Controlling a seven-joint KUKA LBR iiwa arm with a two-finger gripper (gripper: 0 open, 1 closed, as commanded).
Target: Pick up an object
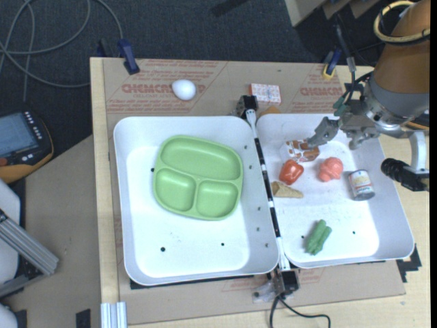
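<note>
Grey metal jaws (330, 130) hung over the right white bin (389, 241); whether open, I cannot tell. Just beside lay a brown-and-white packet (302, 149), probably light, crinkly; edges looked best for gripping.

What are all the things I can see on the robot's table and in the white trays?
White bins: two, side by side on the bench.
Divided plate: one, green, left bin.
Tomato-like toy: one, red, right bin.
Pink-red toy: one, right bin.
Can: one, silvery, right bin.
Green toy: one, right bin front.
Tan wedge: one, right bin.
Red-white packet: one, right bin back.
Egg: one, white, bench behind bins.
Patterned block: one, bench.
Blue clamps: two, bench's back edge.
Claw: one, grey, over right bin.
</note>
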